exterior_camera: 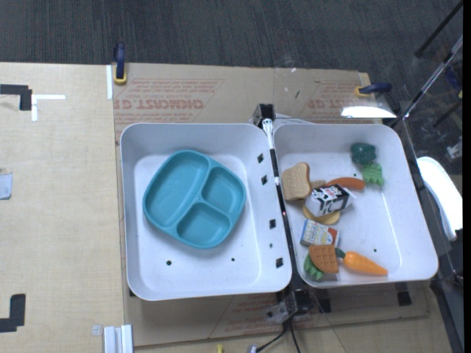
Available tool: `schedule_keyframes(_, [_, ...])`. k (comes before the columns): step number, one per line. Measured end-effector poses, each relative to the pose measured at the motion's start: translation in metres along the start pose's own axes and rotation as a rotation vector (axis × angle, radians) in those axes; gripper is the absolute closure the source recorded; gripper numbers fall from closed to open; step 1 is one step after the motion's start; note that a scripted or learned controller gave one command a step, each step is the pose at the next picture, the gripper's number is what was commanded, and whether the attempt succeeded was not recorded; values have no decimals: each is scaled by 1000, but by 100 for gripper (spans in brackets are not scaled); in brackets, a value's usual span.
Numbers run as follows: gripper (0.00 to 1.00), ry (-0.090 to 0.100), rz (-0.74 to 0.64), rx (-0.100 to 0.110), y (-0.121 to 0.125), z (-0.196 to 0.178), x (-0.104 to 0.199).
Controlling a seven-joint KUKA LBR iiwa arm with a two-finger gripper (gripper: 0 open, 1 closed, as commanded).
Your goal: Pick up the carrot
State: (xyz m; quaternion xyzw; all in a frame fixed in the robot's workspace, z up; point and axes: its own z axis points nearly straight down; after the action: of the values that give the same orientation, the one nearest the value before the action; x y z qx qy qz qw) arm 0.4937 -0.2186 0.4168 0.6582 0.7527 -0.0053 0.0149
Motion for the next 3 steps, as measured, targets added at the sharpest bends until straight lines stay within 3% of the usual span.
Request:
schedule_keyframes(1, [100, -4, -6, -3, 2, -8, -1])
schedule_keyframes(2, [0, -4, -6, -2, 2, -8, -1])
schedule_keyframes(3, [100, -8, -12, -5, 5, -17, -2])
